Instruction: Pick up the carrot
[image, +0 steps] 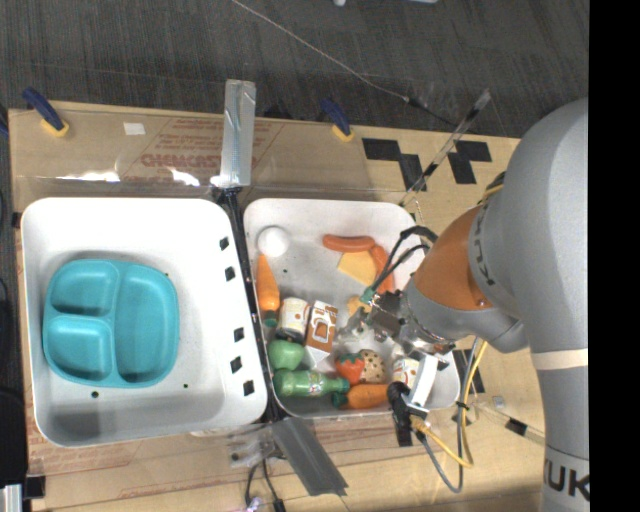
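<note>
the gripper (372, 318) hovers over crowded toy food, finger state unclear; the carrot (267, 284) lies against the bin's left wall (247, 262), so a grab could snag neighbours.

A: Home kitchen?
B: No, a robotics lab: cardboard-covered bench (400, 160) with clamps (46, 113), two white bins (130, 215), toy food, an industrial arm (520, 250), loose cables (445, 455).
</note>
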